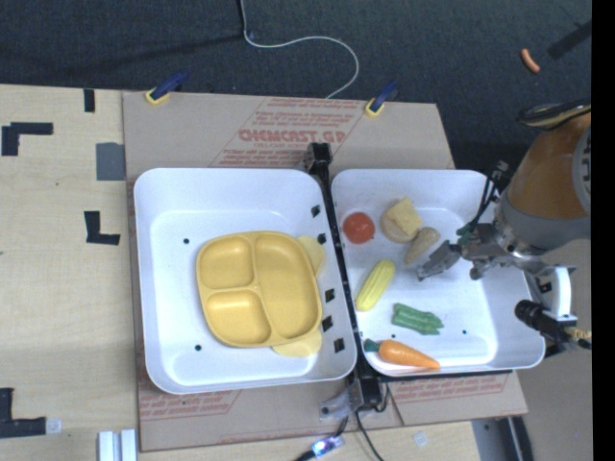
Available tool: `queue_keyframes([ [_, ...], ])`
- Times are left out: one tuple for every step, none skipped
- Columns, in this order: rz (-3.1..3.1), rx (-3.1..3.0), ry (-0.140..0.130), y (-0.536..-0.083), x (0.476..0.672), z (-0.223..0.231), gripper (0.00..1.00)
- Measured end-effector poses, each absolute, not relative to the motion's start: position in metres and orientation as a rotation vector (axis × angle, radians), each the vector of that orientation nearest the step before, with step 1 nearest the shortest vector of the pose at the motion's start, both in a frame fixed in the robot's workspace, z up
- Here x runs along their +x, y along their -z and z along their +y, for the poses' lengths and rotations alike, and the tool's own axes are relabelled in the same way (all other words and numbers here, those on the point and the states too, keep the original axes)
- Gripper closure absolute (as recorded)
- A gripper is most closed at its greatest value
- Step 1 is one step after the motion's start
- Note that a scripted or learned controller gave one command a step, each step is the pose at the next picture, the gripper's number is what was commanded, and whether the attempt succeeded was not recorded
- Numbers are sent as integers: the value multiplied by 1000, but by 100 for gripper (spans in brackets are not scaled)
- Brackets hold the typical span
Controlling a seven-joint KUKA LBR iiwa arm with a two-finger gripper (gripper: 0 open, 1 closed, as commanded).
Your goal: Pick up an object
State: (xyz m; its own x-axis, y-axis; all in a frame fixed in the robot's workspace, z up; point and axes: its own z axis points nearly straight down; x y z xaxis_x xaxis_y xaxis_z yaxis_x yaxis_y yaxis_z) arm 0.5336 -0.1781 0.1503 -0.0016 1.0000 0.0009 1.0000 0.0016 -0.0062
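My fingers (434, 260) hang spread over the right bin (480, 349), pinching nothing, the beige lump (420, 242) at their eleven o'clock.

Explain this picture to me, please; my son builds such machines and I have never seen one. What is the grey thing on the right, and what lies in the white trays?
One camera looks down at a slant on a bench. The grey machine is a robot arm reaching in from the right; its gripper hangs over the right bin, beside a beige lump. That bin also holds a second beige lump, a small tomato, a corn cob, a green vegetable and a carrot: toy food, apparently. The left bin holds a yellow divided plate. Nothing visibly sits between the fingers.
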Motion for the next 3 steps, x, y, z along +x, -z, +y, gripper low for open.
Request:
queue_keyframes([
  [-2218, -2216, -6, -92, 524, -173, 0],
  [-2223, -2219, -3, -85, 524, -173, 0],
  [-2225, -2222, -2, -96, 524, -173, 100],
])
